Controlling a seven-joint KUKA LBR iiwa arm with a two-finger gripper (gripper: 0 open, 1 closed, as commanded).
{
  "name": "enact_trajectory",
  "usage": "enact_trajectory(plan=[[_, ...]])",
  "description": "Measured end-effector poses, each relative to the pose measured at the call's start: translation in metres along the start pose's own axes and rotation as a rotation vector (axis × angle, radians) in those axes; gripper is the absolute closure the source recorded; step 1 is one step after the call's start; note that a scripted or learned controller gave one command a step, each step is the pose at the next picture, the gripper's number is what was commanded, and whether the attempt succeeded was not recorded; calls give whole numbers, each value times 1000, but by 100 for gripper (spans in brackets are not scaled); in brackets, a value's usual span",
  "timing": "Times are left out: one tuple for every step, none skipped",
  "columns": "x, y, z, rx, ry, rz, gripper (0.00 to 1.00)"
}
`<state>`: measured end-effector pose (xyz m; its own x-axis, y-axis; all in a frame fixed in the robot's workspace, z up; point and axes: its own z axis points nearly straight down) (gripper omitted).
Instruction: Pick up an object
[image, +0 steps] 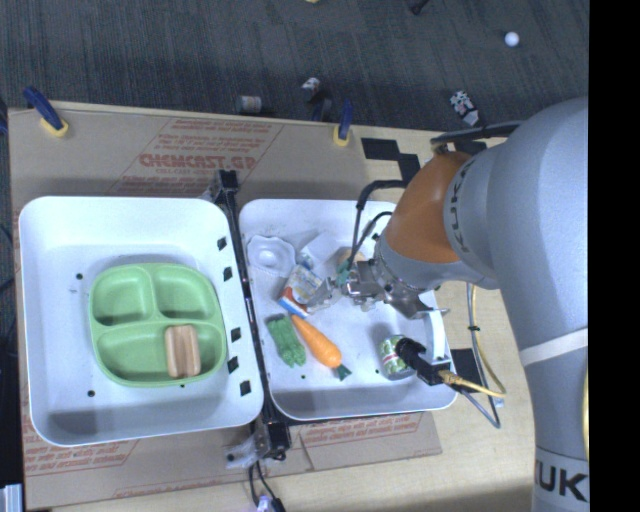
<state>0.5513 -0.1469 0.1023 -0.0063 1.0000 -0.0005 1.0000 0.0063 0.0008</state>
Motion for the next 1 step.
enact_trajectory(plan=[[43, -74, 11, 6, 2, 0, 0]])
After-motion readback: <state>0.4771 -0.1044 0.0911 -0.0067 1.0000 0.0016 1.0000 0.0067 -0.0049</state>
